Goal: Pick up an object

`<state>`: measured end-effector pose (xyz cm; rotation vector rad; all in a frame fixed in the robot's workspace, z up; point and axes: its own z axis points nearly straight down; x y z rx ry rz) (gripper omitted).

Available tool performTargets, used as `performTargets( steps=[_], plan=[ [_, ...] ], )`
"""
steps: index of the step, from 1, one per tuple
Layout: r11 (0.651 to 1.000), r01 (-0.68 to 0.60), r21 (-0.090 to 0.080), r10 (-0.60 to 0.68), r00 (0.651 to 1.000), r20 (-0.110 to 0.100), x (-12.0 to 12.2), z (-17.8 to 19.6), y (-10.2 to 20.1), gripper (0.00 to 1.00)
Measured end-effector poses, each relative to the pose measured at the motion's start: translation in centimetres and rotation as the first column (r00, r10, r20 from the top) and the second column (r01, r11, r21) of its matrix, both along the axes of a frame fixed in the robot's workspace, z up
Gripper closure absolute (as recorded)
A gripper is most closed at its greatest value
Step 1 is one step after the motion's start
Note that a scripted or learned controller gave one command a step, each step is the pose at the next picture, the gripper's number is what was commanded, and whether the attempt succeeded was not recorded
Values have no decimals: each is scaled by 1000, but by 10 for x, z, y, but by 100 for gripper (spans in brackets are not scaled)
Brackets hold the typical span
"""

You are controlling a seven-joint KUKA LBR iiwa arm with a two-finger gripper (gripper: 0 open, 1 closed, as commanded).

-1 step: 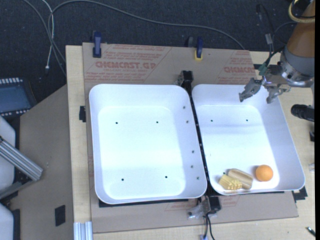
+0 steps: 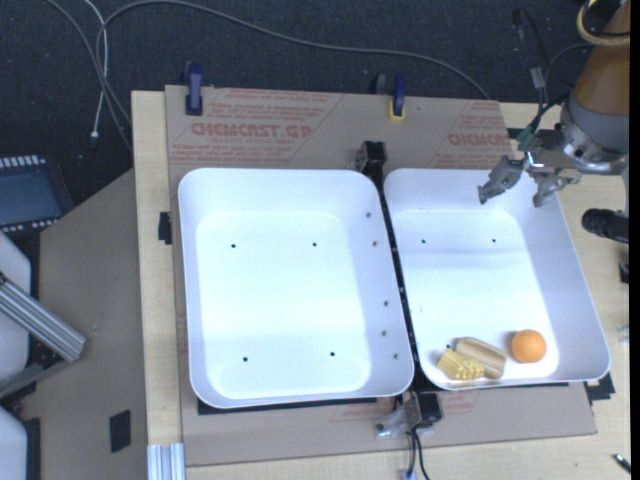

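The gripper [image 2: 520, 186] hangs over the far edge of the right bin [image 2: 560, 268], fingers spread apart and holding nothing. An orange ball [image 2: 528, 346], a tan roll [image 2: 481, 352] and a yellow corn piece [image 2: 461, 367] lie at the bin's near edge.

We look down at a slant from above the bench [image 2: 160, 298], both bins [image 2: 280, 198] in view, the arm [image 2: 598, 98] entering right.

Open bin floor [image 2: 470, 278] above orange ball [image 2: 528, 346]

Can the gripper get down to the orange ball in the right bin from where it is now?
Probably yes. The gripper hangs open over the right bin's far edge; the orange ball sits at the near edge, uncovered, apart from the yellow pieces.
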<state>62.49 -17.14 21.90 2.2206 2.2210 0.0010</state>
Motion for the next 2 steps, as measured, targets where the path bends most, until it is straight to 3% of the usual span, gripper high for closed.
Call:
performTargets(
  steps=[2],
  plan=[
    [1000,0,0,0,1000,0,0,0,0,0]
  ],
)
